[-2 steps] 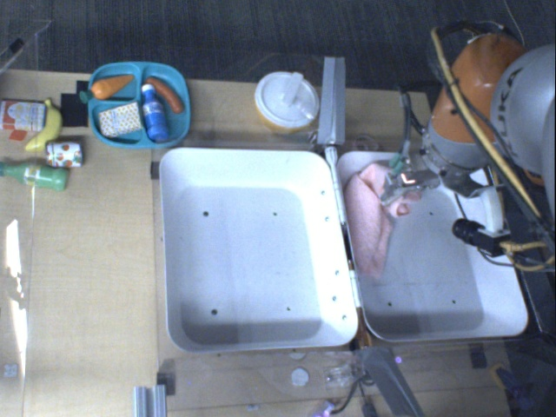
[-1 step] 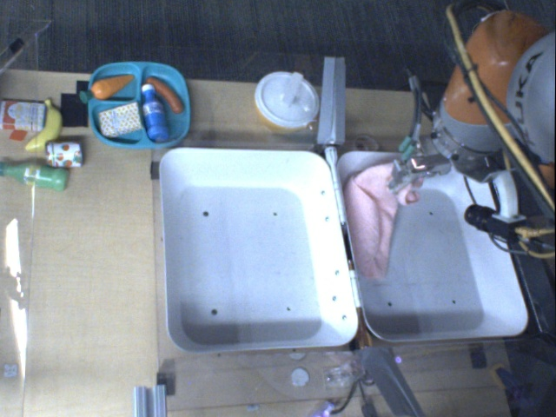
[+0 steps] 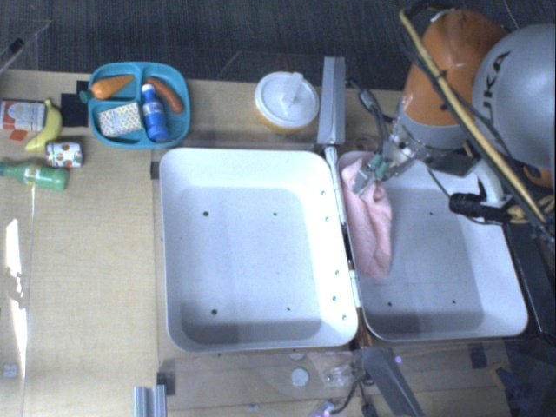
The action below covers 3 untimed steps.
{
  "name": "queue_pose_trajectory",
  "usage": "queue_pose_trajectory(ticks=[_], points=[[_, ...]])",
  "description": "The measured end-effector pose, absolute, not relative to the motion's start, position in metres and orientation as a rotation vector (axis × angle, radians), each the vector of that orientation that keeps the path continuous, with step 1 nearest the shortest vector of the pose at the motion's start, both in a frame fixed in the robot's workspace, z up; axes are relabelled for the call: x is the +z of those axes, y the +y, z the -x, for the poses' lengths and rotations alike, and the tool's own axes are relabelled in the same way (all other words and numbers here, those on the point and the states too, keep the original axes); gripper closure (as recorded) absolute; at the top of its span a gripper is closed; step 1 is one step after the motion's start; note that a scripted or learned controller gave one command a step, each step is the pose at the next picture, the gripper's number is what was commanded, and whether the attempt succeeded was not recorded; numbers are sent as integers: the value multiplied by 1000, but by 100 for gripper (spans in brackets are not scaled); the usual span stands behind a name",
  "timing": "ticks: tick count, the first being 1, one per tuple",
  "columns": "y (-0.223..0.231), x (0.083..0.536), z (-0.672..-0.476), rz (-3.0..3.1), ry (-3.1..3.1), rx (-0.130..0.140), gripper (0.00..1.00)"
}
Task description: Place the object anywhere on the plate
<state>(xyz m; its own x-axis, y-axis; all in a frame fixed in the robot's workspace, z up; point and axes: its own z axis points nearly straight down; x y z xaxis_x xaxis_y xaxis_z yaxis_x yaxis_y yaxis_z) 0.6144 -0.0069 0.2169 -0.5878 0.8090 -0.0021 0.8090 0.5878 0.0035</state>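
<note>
A pink cloth (image 3: 372, 228) lies stretched along the left wall of the right bin (image 3: 460, 259), its top end bunched up. My gripper (image 3: 377, 168) is at that top end, near the bin's back left corner, with its fingers shut on the bunched cloth. The blue divided plate (image 3: 174, 125) sits on the bench at the back left, beyond the left bin (image 3: 252, 250). It holds a toy carrot (image 3: 113, 85), a hot dog (image 3: 165, 95), a blue bottle (image 3: 155, 115) and a patterned square piece.
A white lidded cup (image 3: 287, 100) stands behind the bins, between the plate and my arm. A banana (image 3: 45, 124), a small can (image 3: 63, 154), a green bottle (image 3: 35, 175) and a carton (image 3: 22, 115) lie at the far left. A metal divider (image 3: 331, 102) rises between the bins.
</note>
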Motion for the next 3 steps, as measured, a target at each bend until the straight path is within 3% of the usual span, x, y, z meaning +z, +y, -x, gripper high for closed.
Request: queue_pose_trajectory(ticks=[1, 2, 3], points=[[45, 226, -610, -836, 3024, 4, 100], [96, 227, -618, -218, 3127, 5, 100], [96, 227, -618, -218, 3127, 5, 0]])
